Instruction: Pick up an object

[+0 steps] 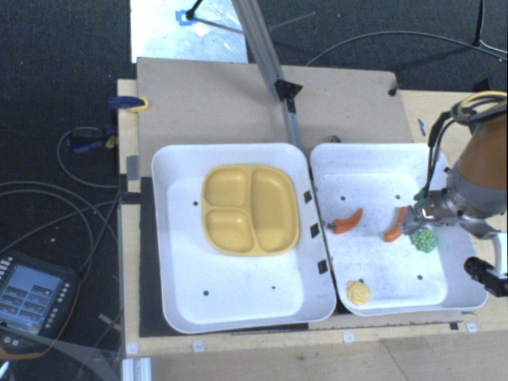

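Note:
In the right bin (373, 161), my gripper (418, 219) hangs low near the right side. A green knobbly object (425, 240) lies directly below and against it; whether it is held cannot be made out. A small orange piece (394, 230) sits just to the gripper's left, touching or nearly touching it. Another orange, carrot-like piece (347, 222) lies further left on the bin floor. A pale yellow lump (359, 292) rests in the bin's front left corner.
The left bin (182, 292) holds a yellow divided plate (250, 209) in its upper middle. A grey pole (266, 50) slants down from the top to the gap between the bins. Cables and a handheld pendant (28, 292) lie off the bench at left.

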Robot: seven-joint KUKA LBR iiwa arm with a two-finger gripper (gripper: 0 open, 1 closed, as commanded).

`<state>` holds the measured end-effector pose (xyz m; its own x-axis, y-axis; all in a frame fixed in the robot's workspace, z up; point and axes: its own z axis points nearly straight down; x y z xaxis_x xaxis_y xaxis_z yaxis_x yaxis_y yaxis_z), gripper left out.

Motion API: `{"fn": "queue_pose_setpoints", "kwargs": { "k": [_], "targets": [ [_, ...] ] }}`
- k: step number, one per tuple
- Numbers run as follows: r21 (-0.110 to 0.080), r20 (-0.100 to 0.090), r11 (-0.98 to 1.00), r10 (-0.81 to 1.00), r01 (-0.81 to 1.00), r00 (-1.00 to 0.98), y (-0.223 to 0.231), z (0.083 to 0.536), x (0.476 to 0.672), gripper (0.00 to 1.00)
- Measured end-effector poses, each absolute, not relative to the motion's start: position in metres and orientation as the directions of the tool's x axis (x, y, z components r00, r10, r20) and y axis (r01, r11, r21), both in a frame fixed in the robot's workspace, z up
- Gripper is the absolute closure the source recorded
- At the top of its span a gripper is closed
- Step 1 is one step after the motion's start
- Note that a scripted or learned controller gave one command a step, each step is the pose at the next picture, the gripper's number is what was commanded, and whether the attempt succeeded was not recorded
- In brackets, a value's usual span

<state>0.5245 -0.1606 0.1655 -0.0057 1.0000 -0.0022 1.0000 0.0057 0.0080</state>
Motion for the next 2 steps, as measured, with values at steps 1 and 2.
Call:
{"fn": "queue_pose_setpoints", "kwargs": {
  "k": [1,2],
  "targets": [
    [0.008,-0.002,0.006,1.0,1.0,-0.006,-0.161,0.219,0.527,1.0],
    [0.003,0.001,0.011,1.0,1.0,-0.011,-0.109,0.211,0.547,1.0]
  ]
}}
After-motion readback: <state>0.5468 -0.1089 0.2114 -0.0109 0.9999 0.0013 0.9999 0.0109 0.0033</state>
